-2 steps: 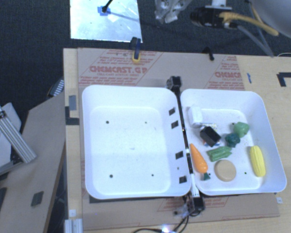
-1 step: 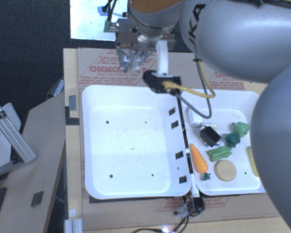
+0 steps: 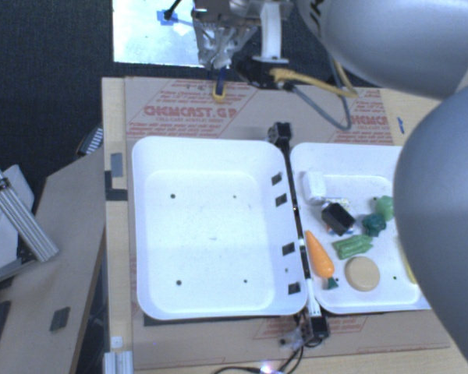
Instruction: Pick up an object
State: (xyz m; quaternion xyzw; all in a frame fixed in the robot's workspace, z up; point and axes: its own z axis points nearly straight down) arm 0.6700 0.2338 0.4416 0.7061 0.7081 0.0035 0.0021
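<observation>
My gripper (image 3: 218, 68) hangs high over the cardboard behind the left bin (image 3: 152, 158). Its fingers (image 3: 212, 47) come together in a narrow V. A small yellow object (image 3: 218, 92) with a dark top sits right at their tips and seems pinched there. The right bin (image 3: 351, 306) holds a white block (image 3: 315, 185), a black block (image 3: 338, 218), an orange carrot (image 3: 320, 255), a tan disc (image 3: 362, 273) and three green pieces (image 3: 352, 245), (image 3: 372, 224), (image 3: 384, 206).
The grey arm (image 3: 441, 209) covers the right bin's right side. Black clips (image 3: 281, 179) line the seam between the bins. A yellow and a grey cable (image 3: 320, 92) run across the cardboard at the back. A metal rail (image 3: 15, 216) lies at the left.
</observation>
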